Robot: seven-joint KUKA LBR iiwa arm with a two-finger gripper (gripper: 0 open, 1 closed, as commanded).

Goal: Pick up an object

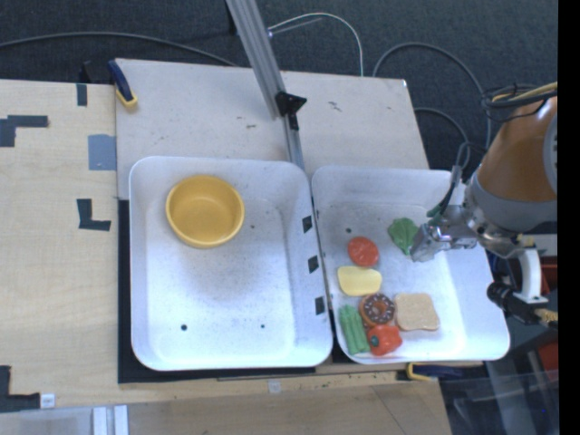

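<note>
**Green toy right by the fingers**

The green leafy toy [402,234] sits in the right bin [471,338], touching or just left of the gripper [422,247]. Can't tell if the fingers are apart or pinched, or if they hold it.

Left & a bit below the fingers: red tomato [363,250]. Below that, yellow piece [359,281]. Further down: donut [377,309], toast [417,312], red pepper [384,339], green bean pod [352,328].

Far left of the fingers, in the left bin [145,333]: yellow bowl [205,209].

Arm [518,166] w/ orange band is right of the fingers.
</note>
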